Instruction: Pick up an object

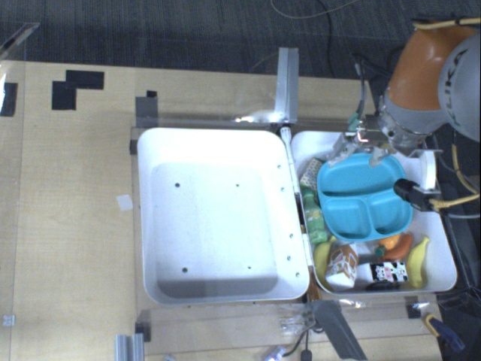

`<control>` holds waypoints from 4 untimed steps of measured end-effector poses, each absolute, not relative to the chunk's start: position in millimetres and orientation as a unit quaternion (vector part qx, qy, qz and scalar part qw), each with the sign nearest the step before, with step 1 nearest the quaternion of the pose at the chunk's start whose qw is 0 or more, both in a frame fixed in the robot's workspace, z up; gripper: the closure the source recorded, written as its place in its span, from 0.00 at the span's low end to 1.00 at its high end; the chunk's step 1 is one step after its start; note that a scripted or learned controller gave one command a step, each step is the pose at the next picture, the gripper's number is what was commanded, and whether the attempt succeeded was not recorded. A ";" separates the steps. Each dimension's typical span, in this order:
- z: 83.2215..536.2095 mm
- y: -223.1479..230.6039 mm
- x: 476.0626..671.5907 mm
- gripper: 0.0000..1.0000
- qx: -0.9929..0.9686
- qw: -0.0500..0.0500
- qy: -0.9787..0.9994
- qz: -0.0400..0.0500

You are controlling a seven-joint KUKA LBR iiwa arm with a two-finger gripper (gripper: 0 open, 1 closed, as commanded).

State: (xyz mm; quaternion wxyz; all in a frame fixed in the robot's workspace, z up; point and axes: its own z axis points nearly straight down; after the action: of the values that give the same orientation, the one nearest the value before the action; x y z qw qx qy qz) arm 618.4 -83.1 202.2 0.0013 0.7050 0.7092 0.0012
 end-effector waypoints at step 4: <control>229.6 -182.4 670.2 1.00 0.542 0.004 0.841 0.001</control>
State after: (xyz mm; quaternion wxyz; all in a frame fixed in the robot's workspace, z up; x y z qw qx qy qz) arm 670.2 -182.4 229.6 0.0035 0.5418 0.8405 0.0010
